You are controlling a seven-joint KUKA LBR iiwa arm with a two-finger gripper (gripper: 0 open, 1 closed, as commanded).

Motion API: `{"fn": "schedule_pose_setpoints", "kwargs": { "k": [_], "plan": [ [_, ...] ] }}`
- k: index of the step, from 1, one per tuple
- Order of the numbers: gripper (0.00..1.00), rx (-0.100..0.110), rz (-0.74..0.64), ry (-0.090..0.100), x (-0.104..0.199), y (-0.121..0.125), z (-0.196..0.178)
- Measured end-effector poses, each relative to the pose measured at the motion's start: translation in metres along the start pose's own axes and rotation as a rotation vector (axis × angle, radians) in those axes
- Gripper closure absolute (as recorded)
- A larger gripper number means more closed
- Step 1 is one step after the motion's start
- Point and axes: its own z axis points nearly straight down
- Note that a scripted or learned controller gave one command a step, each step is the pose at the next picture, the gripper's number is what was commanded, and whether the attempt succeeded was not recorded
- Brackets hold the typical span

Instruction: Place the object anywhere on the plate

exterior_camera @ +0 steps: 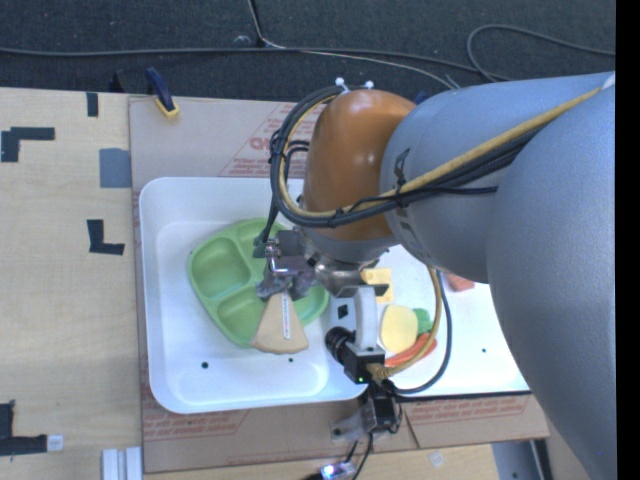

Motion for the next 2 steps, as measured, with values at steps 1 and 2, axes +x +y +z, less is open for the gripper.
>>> {"fn": "schedule_pose_setpoints", "kwargs": {
  "k": [1, 2],
  "plan": [
    [1.00, -0.001, 0.003, -0.002, 0.0103, 0.0043, 0.0046],
    [0.00, -0.001, 0.005, -0.002, 0.0097, 0.0042, 0.0044]
  ]
}}
